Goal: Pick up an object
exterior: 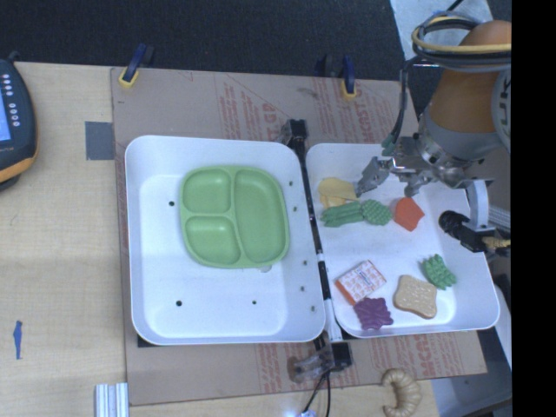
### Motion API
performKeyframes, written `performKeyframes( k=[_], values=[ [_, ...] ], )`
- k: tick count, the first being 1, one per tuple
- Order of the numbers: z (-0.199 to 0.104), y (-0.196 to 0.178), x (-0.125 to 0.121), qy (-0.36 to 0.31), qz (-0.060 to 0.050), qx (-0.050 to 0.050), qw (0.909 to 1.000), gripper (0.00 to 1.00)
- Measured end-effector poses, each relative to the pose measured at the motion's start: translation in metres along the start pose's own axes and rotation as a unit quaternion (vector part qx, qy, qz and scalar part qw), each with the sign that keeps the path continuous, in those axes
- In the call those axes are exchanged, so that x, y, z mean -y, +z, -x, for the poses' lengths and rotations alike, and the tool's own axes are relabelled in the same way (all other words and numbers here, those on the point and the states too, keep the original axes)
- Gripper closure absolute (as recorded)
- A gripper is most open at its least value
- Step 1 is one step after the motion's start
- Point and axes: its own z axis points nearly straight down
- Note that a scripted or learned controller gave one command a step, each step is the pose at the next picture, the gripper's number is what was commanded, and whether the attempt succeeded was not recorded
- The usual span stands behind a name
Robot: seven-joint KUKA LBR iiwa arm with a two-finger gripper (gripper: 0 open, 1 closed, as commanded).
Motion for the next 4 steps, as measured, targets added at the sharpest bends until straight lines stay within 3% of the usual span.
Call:
performKeyframes(
  k=[1,2,3,4],
  values=[
    [-0.002,0.117,0.038,0.0,-0.005,-0.001,1.0,0.0],
    [0.029,0.003,0.025,0.002,0.006,0.002,1.0,0.0],
    [0.098,0.105,-0.021,0.002,0.0,0.002,1.0,0.0],
    [0.116,0.112,0.002,0.001,-0.001,0.0,1.0,0.0]
  ],
)
